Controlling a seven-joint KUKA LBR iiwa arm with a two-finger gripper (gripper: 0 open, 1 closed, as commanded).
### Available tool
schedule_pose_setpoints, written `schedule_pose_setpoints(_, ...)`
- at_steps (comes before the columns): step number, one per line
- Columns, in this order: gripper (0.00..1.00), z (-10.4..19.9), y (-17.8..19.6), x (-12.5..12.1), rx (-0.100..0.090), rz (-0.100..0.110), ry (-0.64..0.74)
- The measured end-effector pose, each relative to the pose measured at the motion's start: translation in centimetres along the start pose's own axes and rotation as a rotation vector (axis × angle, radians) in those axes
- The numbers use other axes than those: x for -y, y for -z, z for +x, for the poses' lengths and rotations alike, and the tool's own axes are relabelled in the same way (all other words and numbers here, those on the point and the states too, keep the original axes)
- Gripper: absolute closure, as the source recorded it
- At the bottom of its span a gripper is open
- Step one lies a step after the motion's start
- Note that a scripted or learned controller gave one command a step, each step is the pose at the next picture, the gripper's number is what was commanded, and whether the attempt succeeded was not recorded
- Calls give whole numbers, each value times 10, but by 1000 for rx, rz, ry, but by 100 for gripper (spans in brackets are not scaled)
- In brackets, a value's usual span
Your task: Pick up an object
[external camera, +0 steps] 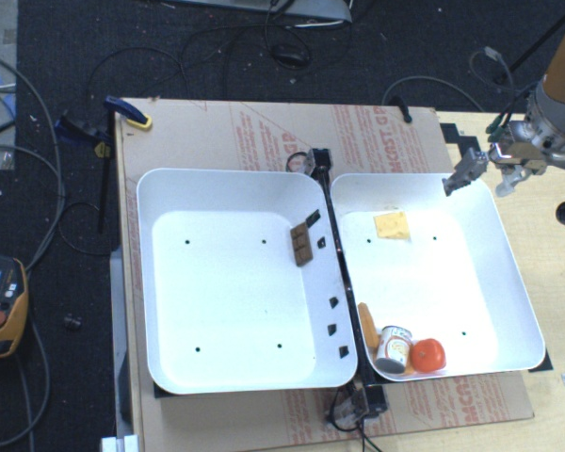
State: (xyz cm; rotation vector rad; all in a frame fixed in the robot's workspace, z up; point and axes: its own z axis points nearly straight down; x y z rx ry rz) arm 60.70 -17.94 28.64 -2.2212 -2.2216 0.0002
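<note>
From my station I see a cardboard-topped bench (226, 130) on dark carpet. The left white bin (169, 290) holds a brown chocolate bar (302, 245). The right white bin (490, 281) holds a yellow sponge square (392, 225), orange carrot (367, 324), small tin can (393, 347) and red tomato (428, 354). The gripper (483, 173) hovers over its far rim, fingers apart, holding nothing.

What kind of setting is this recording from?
Most likely a robotics lab bench for bin picking: two white bins on a cardboard-covered bench, loose cables on the dark floor, and the arm's gripper over the right bin.

The grey arm with the orange band (557, 83) was cut off at three o'clock; the small printed can's (393, 347) label was illegible.
</note>
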Motion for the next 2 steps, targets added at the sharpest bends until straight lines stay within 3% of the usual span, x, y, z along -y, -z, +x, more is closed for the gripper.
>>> schedule_pose_setpoints(1, 0, -17, -92, 7, -1, 7, -1)
schedule_pose_setpoints(2, 0, -3, -145, -2, -1, 4, 1)
